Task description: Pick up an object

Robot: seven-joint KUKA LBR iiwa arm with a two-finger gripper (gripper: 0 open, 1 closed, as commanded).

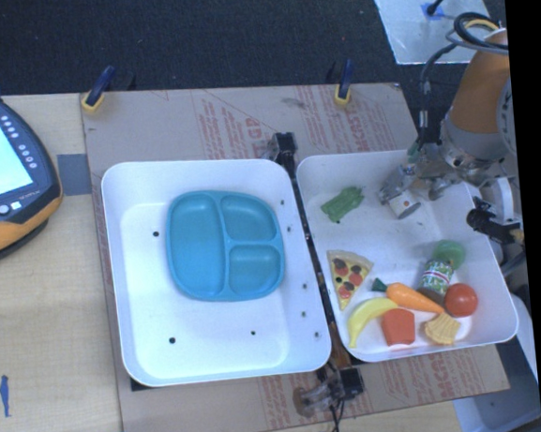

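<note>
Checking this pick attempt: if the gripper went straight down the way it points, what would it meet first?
Probably bare floor of the right bin; the gripper hangs right of the green toy, apparently clear of it, though depth is unclear.

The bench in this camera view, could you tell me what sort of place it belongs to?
Probably a robot lab test bench: two clamped white bins, toy food such as a pizza slice and banana, and a teach pendant.
</note>
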